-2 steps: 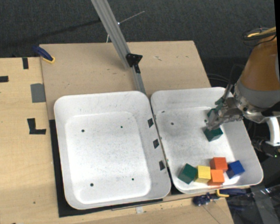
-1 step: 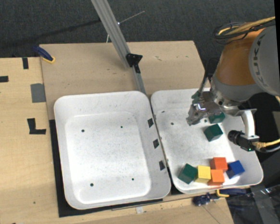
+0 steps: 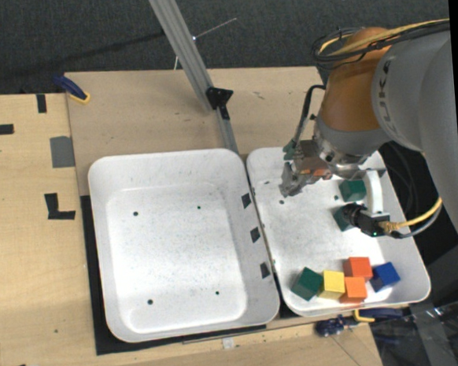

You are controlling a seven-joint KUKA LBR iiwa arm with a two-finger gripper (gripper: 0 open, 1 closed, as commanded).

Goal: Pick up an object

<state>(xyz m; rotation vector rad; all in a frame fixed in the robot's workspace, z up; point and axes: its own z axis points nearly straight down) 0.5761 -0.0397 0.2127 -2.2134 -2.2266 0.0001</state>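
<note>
Arm bent down, tool over right bin.

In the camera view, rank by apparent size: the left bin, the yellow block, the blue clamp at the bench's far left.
1. left bin, by far the largest.
2. and 3. yellow block and blue clamp: they look similar, and the clamp lies farther from the camera, so unranked.

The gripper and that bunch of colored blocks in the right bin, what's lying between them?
In the camera view, only bare white bin floor lies between the gripper and the colored blocks. The dark green blocks sit off to the right.
</note>
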